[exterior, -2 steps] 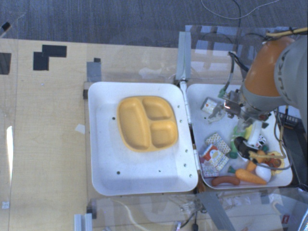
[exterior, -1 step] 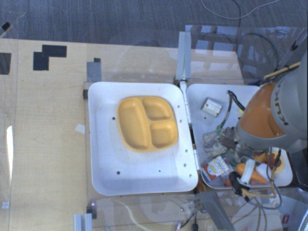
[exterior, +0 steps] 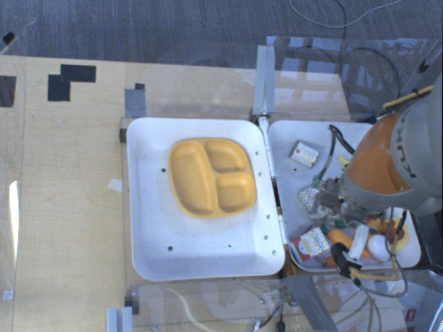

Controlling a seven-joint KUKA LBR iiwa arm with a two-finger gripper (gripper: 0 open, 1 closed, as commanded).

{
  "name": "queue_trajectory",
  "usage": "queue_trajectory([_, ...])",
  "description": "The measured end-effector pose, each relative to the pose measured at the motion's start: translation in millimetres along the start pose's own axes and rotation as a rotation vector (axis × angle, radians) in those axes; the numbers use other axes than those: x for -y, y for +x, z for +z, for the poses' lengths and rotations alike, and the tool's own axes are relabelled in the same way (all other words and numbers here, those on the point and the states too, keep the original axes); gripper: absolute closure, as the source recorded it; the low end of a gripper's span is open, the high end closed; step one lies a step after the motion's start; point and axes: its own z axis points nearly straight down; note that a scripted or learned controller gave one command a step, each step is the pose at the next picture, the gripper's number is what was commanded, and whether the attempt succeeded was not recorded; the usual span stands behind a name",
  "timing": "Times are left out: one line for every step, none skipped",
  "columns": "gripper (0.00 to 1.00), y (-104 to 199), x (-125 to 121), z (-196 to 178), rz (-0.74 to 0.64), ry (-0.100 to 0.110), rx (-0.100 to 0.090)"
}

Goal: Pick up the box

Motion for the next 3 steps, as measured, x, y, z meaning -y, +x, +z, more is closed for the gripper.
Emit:
queue_trajectory([1.0, 57.1, 31.4, -105.4, -0.422, 0.014, 0.003])
queue_trajectory([0.0, 56.7, 31.4, -105.2, -0.421, 0.015, 0.003])
queue_trajectory([0.0, 32.4, 23.0, -82.9, -0.41, 0.017, 0.004])
